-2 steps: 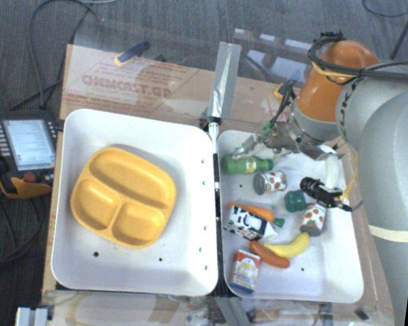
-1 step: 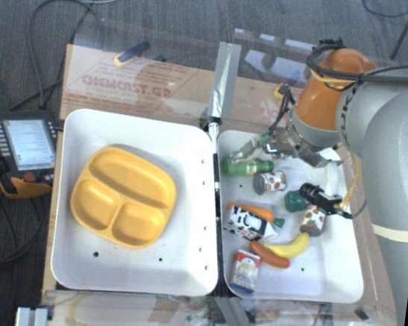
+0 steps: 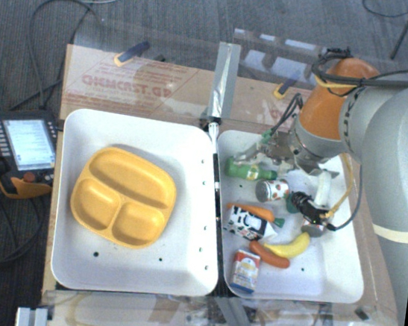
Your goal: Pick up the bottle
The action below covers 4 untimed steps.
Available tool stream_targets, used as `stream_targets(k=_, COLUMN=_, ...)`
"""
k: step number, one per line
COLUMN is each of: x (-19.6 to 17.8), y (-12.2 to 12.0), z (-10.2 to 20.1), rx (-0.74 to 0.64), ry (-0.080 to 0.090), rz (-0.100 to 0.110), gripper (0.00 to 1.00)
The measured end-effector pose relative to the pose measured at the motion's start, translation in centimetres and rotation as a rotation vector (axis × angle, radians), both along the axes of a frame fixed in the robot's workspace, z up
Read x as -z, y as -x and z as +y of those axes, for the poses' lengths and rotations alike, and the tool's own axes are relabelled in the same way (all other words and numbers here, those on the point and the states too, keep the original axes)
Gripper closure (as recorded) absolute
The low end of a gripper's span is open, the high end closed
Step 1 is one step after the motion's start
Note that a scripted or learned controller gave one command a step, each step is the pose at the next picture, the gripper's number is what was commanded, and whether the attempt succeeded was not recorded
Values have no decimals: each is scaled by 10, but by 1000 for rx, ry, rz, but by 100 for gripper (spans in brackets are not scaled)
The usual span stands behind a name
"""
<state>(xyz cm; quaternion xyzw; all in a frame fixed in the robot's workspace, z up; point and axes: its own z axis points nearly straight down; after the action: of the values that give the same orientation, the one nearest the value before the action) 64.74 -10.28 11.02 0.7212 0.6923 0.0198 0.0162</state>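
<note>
The bottle (image 3: pixel 249 171) is green with a pale cap end. It lies on its side in the upper left part of the right bin (image 3: pixel 337 286), close to the divider between the bins. My gripper (image 3: pixel 262 153) hangs just above the bottle's far side, below the arm's orange band (image 3: pixel 324 115). The gripper's metal parts overlap the bottle's upper edge, and I cannot make out whether they touch it.
Beside the bottle lie a small can (image 3: pixel 276 190), a carrot (image 3: pixel 252 212), a black-and-white carton (image 3: pixel 245 223), a banana (image 3: pixel 291 246), a red sausage (image 3: pixel 271 256) and a small box (image 3: pixel 245 270). A yellow divided tray (image 3: pixel 124 196) sits in the left bin (image 3: pixel 70 256).
</note>
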Motion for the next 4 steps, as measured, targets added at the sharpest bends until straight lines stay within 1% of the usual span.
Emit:
stream_targets(k=1, x=1, y=-18, z=4, rx=-46, ry=14, rz=2, gripper=0)
stream_targets(k=2, x=0, y=-4, z=-3, rx=-206, ry=17, rz=3, gripper=0)
stream_targets(k=3, x=1, y=-1, z=-3, rx=-455, ry=39, rz=6, gripper=0)
stream_targets(k=4, x=-80, y=31, z=-67, rx=-679, ry=24, rz=46, gripper=0)
